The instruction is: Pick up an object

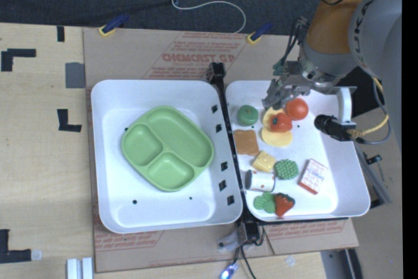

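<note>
A cardboard-covered bench (196,55) carries two white bins. The left bin (104,140) holds a green divided plate (168,147). The right bin (346,193) holds toy food: a green round piece (247,115), a tan cracker (245,142), a cheese wedge (264,161), a green knobbly piece (286,169), a small red-and-white box (313,176) and a strawberry (284,204). The gripper (279,101) hangs over the bin's far side, just beside a red tomato (297,108) and a yellow piece (277,129). Whether its fingers are parted or closed is hard to make out, so I cannot tell.

Divided tray (168,148) lies in left bin (111,101); toy foods (277,147) crowd right bin (346,196)
</note>
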